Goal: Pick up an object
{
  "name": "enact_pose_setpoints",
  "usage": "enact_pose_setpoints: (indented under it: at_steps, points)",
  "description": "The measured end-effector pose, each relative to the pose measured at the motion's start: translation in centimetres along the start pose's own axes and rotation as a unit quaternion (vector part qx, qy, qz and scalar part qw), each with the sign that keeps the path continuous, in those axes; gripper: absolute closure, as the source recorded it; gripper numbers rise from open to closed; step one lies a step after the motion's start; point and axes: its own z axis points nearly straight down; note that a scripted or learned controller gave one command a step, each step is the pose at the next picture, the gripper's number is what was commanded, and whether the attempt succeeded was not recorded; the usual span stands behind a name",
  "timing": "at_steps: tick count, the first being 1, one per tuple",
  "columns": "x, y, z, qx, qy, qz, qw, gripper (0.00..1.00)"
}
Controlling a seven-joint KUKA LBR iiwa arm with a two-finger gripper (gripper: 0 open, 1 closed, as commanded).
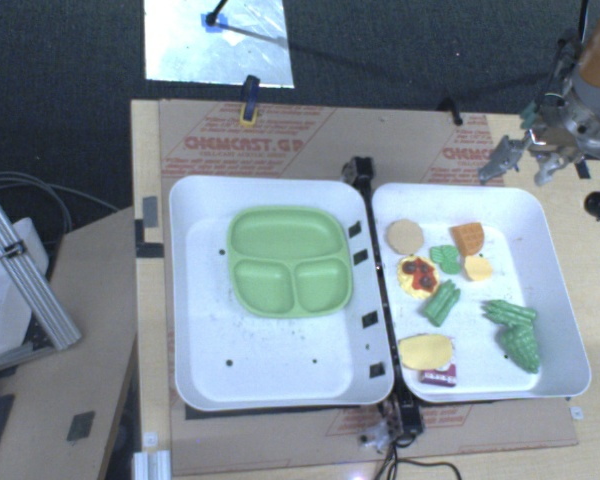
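Gripper (523, 158) hovers beyond the right bin's (555, 258) far edge — jaws apart, nothing held — likely poised to descend on the toys (450, 278).

Brown bench (310, 133) with red letters on top. Two white bins sit on it side by side: left bin (195, 298), right bin (555, 298). Yellow clamp (249, 103) on far edge. Black clips (360, 168) between bins.

One fixed camera looks down at a slant from well above the tabletop (280, 138), taking in both bins (195, 268), which lie below and left of the pincer (525, 163).
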Motion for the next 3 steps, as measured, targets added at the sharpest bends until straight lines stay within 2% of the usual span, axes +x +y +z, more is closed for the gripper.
enact_pose_setpoints:
  at_steps: [1,2,3]
  points:
    - [0.1,-1.8,4.2,0.002,0.000,0.001,1.0000,0.00]
    - [0.9,-4.7,4.9,0.002,0.000,0.002,1.0000,0.00]
    - [3.6,-2.5,-6.7,-0.007,-0.001,-0.003,1.0000,0.00]
